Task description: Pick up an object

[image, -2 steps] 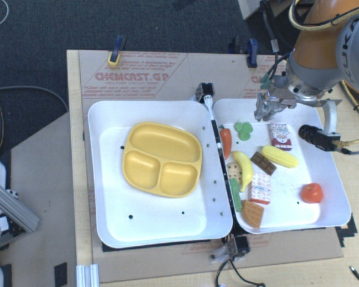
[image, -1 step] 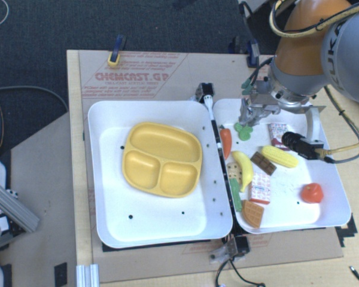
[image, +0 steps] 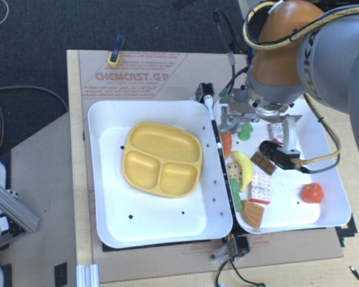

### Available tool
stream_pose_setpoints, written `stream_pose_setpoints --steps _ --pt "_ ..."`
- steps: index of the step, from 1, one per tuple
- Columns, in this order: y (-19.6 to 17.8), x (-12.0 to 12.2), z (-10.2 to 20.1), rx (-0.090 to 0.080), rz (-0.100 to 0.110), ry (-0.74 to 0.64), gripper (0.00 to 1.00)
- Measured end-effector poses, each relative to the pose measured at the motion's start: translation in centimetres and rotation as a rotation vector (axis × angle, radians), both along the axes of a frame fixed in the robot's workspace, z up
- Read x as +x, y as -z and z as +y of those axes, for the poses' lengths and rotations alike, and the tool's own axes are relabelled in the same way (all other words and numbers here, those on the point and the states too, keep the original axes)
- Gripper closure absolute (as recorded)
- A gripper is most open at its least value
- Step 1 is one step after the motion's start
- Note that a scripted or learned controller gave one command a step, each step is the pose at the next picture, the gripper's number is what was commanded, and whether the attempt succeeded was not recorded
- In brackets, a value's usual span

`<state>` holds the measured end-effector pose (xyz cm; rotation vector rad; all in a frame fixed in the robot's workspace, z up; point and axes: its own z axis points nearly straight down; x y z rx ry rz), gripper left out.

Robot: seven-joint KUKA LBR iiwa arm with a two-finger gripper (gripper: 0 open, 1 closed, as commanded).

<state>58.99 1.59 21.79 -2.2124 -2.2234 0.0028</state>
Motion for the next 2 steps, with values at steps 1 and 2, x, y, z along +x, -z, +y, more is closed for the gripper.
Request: stream_pose_setpoints --steps 1,2 --pt "-1.29 0.59 3.46 -0.001 -0.008 0.000 1.00" --pt "-1.52 0.19 2.62 -0.002 -0.004 0.006 1.00"
